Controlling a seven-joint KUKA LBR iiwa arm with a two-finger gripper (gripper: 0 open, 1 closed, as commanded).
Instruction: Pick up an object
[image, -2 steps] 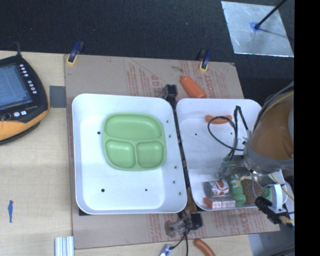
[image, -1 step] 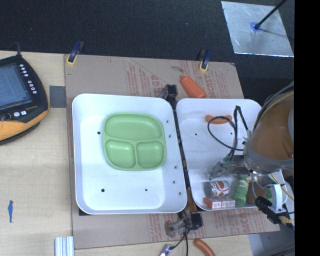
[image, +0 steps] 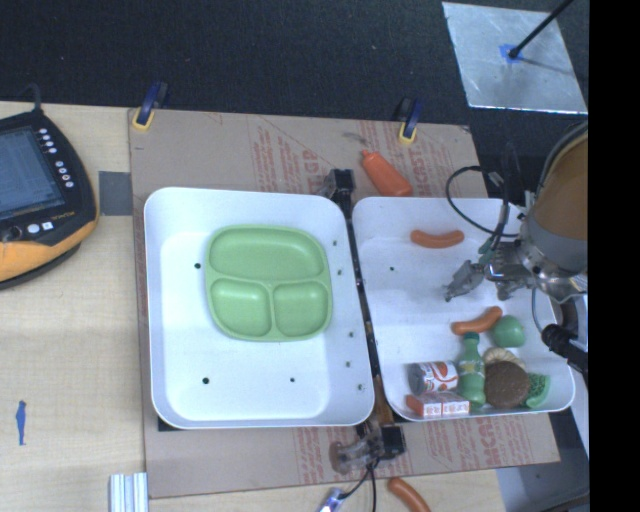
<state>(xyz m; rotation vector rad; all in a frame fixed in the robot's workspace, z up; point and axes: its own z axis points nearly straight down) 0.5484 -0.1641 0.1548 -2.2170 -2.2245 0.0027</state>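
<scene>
Desk with two white bins (image: 160, 300); my fingers (image: 462, 285) at right-center of frame, spread open over the right bin, holding nothing.

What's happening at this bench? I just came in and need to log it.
A grey arm's gripper hangs over the right bin, above bare floor between two sausages. Nothing shows between its fingers. Most toy food is piled in that bin's near corner, including a can. The left bin holds a green divided plate.
</scene>
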